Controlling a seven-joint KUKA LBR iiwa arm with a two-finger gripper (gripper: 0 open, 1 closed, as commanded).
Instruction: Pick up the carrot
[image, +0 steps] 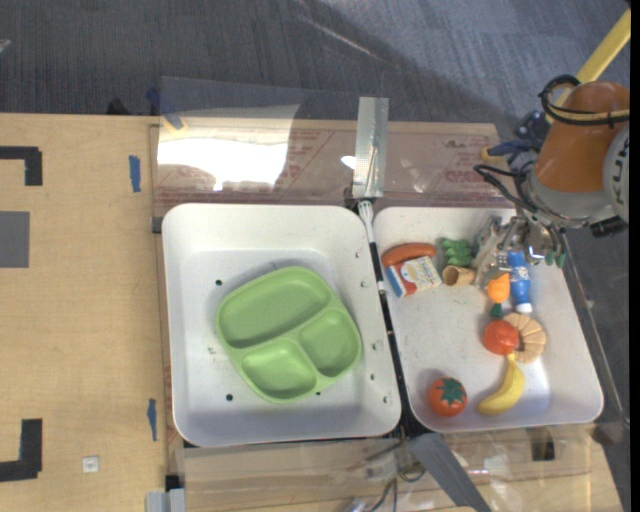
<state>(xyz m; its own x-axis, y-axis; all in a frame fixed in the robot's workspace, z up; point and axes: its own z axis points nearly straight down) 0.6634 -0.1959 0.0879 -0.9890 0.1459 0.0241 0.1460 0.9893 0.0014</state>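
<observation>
Arm in from the right, orange band (585, 135) over the far right corner of the right bin (570, 400). The tool (512, 248) hangs low over that bin's far end, metal fingers pointing down among the toys; how far apart they stand I cannot tell, too cluttered and small to read. Just below the tool, nearly touching it, an orange piece (497, 291) that may be the carrot, though its shape is too small to be sure; nothing shows clearly between the fingers. Right beside that, under the tool, a small blue and white bottle (518, 283) lying lengthwise. Left of the tool: a green toy (458, 249), a small tan cup-like piece (455, 275), then a red sausage shape (410, 252) with a white carton (417, 275) touching it, hard against the bin's left wall. Nearer than the tool, mid-bin: a red tomato-like fruit (501, 337) touching a tan scallop-shaped piece (530, 335). Beyond those toward the near edge, a banana (505, 391) curving along the floor and a red round fruit with green top (447, 396), the two near each other but apart. Well left of the tool, the left bin (190, 400) holds a green divided plate (289, 332), three compartments, sitting at a slant. Both bins rest side by side on the counter (70, 300), with a clear sheet (230, 150) behind them.
</observation>
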